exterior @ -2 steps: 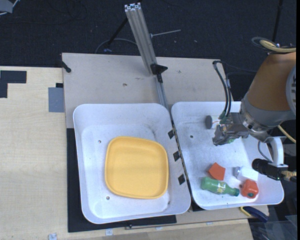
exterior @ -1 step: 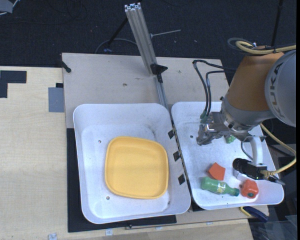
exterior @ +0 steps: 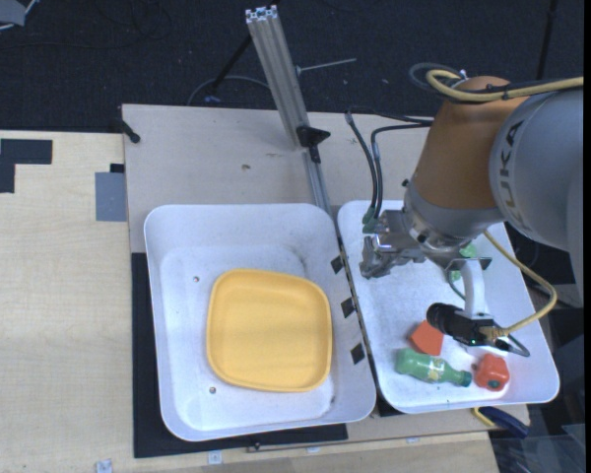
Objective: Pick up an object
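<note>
Gripper (exterior: 379, 257) over right bin (exterior: 399, 308), apart from green bottle (exterior: 431, 368); open or closed, cannot tell. Risk: the clustered orange block (exterior: 426, 339) could deflect a descent, giving an empty grasp.

Pale wood bench (exterior: 49, 264); dark carpet floor (exterior: 128, 37) behind; slanted aluminium rail (exterior: 281, 67); black cables on floor.

We see a pale wooden table (exterior: 49, 264) carrying two shallow white bins side by side. The left bin (exterior: 177, 235) sits on a dark mat (exterior: 138, 363) that shows along its left and lower edges. Between the bins, a silver aluminium rail (exterior: 281, 77) rises at a slant toward the dark background. Black clips (exterior: 347, 306) line the seam where the left bin meets the right bin (exterior: 532, 387). Grey and black patches (exterior: 108, 195) mark the table at left.
</note>
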`<control>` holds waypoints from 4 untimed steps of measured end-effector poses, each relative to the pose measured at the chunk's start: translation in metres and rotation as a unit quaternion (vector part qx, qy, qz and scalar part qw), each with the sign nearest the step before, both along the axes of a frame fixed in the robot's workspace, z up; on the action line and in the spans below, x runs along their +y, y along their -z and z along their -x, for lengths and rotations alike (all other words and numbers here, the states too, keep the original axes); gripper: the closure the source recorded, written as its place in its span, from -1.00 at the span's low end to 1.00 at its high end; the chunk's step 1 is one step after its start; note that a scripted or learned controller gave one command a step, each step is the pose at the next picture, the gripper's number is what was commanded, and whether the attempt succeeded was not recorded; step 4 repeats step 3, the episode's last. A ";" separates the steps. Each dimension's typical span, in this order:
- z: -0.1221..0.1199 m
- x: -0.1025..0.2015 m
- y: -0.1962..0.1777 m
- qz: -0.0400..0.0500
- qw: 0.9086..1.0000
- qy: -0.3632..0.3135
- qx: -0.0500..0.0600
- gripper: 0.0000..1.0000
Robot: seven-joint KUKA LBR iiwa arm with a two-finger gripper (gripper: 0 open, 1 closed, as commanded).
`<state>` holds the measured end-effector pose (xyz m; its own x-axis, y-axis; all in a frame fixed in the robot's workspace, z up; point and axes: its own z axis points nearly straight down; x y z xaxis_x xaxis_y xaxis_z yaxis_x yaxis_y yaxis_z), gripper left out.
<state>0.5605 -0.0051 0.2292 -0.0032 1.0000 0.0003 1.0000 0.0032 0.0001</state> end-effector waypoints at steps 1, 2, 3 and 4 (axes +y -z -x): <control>-0.001 0.045 0.003 0.000 1.000 0.000 0.001 1.00; -0.011 0.092 -0.008 0.000 1.000 0.000 0.000 1.00; -0.011 0.091 -0.007 0.000 1.000 0.001 0.000 -1.00; -0.011 0.091 -0.007 0.000 1.000 0.001 0.000 -1.00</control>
